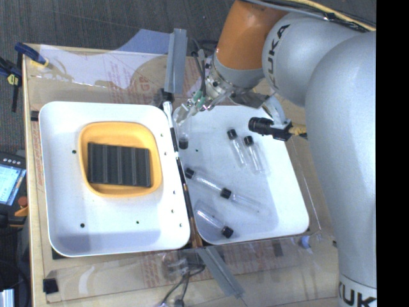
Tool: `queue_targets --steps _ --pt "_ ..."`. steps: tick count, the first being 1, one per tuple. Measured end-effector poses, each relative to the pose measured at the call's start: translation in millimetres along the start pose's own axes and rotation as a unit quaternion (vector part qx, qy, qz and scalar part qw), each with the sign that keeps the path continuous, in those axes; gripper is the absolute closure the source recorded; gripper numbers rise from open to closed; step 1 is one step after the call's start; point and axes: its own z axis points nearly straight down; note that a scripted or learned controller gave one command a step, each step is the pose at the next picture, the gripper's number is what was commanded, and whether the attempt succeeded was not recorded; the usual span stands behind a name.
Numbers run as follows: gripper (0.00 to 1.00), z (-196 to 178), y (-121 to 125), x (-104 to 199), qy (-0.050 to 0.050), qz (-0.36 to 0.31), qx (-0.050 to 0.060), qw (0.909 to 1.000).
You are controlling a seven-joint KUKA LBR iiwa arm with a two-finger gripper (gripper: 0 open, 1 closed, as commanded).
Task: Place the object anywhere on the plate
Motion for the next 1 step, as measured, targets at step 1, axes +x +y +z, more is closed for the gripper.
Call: queue_targets --steps 1 --pt "1.00 19.3 -8.8 35.3 0.002 -0.125 0.002 0.9922"
